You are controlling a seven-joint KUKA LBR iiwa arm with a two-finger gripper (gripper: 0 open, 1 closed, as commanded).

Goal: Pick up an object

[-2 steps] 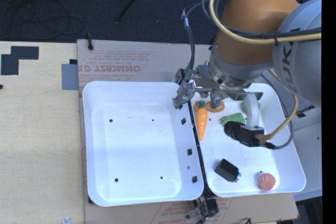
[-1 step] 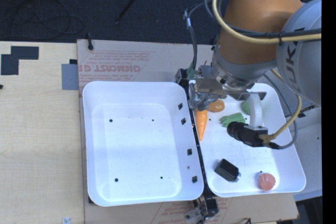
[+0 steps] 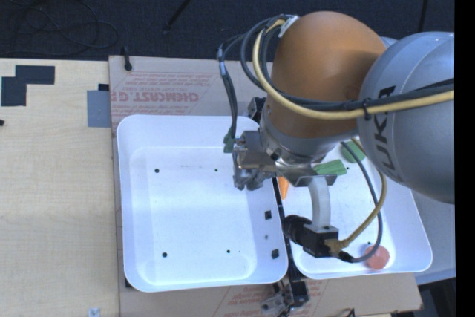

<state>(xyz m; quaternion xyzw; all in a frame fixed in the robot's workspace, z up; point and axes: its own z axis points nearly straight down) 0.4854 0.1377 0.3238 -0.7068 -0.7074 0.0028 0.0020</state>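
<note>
A pink ball [image 3: 378,257] lies in the near corner of the right bin [image 3: 407,232], with a green piece [image 3: 332,168] farther back. The gripper [image 3: 251,173] hangs over the left bin's [image 3: 185,234] inner edge, well apart from both objects. Whether it is open or closed cannot be told. Descending here would likely grasp nothing.

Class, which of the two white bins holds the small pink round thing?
The bin on the view's right, beneath the arm; the pink thing lies near that bin's lower right corner.
</note>
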